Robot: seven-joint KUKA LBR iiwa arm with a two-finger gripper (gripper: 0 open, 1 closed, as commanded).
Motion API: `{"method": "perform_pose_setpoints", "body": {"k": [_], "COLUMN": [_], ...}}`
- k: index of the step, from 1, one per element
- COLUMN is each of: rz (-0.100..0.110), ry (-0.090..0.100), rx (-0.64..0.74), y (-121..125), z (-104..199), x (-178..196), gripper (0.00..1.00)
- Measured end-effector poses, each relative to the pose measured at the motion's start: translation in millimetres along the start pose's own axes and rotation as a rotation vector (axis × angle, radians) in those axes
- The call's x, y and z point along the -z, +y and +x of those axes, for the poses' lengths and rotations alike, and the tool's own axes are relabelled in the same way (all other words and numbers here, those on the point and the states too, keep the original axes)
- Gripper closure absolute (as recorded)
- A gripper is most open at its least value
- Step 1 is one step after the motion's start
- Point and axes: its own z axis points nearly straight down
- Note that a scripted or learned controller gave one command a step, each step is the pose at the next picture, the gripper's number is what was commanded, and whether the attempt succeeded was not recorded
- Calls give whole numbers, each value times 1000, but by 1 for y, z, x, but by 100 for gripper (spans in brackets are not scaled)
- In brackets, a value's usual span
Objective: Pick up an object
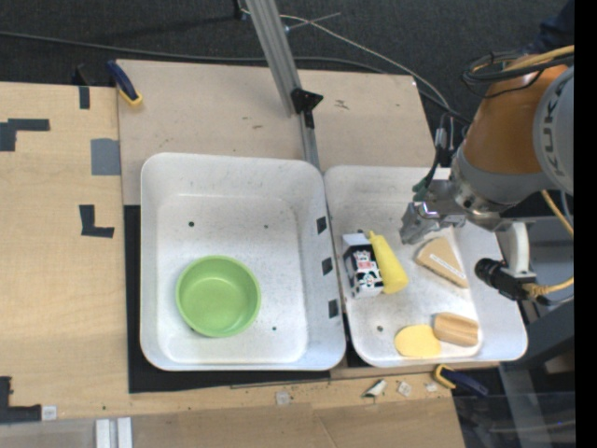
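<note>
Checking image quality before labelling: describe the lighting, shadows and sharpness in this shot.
Camera view: even, soft lighting without harsh glare; the green bowl casts a faint shadow in the left bin; overall slightly soft, and the claw looks blurred, its details hard to read.

The pincer (417, 224) hangs over the right bin (373, 189), near a tan wedge (442, 259).

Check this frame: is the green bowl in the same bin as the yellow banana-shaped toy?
No. The green bowl sits in the left bin, while the yellow banana-shaped toy lies in the right bin.
</note>
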Motion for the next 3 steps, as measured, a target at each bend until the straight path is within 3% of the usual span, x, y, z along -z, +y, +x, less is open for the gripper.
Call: {"method": "perform_pose_setpoints", "body": {"k": [2, 3], "rz": [-2, 2], "ry": [-2, 1], "rx": [1, -2], "y": [10, 10], "z": [0, 0], "x": [-118, -124], "gripper": [0, 0]}}
